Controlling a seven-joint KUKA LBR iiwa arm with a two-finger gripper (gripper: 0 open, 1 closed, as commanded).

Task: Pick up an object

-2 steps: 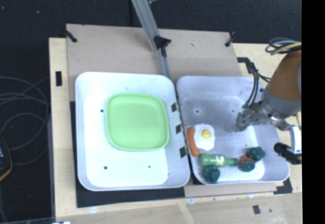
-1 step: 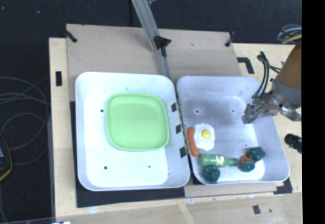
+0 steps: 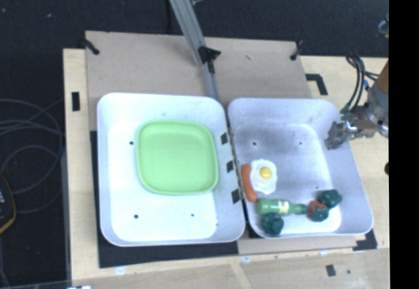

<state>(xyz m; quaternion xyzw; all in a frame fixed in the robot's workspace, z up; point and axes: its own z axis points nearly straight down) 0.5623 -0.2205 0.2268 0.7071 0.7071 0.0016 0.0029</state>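
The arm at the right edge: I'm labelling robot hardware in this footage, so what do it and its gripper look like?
A short stretch of the arm shows at the right edge, with an orange-brown patch on it. Dark cables loop down beside it toward the wrist. The gripper is a small grey metal piece with darker parts, too blurred to make out its finger shapes or any markings.

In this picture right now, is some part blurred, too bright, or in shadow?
Camera view: soft overall; the white fried-egg toy is nearly washed out, the grey two-finger gripper at the right white bin's rim looks blurred, and a grey smudge or shadow marks that bin's floor.
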